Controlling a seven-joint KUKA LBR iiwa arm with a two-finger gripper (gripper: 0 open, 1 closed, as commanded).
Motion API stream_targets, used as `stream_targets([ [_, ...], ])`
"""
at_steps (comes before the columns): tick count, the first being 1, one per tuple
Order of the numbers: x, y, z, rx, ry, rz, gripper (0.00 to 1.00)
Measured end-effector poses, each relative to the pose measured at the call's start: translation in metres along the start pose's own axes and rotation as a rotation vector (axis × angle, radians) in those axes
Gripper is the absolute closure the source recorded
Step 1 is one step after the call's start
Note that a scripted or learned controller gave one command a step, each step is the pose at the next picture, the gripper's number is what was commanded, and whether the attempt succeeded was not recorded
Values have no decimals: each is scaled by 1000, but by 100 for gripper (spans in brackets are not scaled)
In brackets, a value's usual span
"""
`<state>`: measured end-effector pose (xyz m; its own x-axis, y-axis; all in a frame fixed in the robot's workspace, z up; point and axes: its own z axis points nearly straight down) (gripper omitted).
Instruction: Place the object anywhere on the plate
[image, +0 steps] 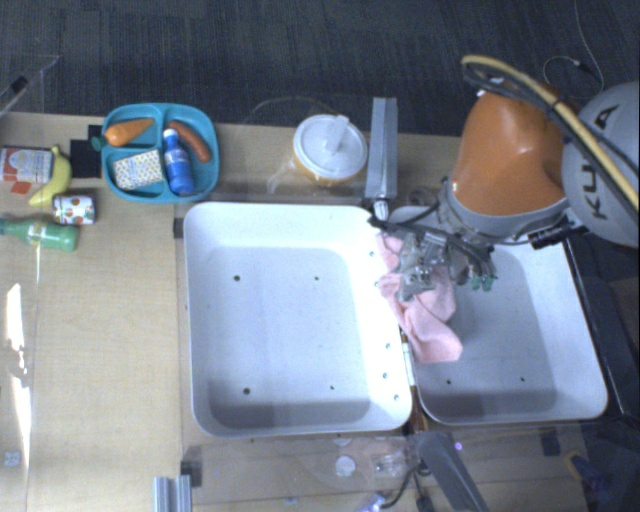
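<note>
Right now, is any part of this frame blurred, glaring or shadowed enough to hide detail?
Camera view: soft overall; gripper blurs into the pink cloth, so finger detail is lost. Glare streaks the bench's left edge. Soft shadow along the left bin's near wall.

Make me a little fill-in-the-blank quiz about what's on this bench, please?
1. The pink cloth lies in the ____ bin, draped against its left wall.
2. The divided plate outside the bins is coloured ____.
3. The pincer sits right above the ____.
4. Beside the plate, near the bench's left edge, lies a yellow ____.

Missing words: right; blue; cloth; banana
</note>
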<state>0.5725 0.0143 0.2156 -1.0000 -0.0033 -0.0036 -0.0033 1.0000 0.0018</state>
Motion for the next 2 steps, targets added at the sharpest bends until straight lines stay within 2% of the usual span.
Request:
stream_targets([
  [1, 28, 41, -15, 0, -1, 2, 100],
  [2, 56, 84, -10, 0, 1, 0, 100],
])
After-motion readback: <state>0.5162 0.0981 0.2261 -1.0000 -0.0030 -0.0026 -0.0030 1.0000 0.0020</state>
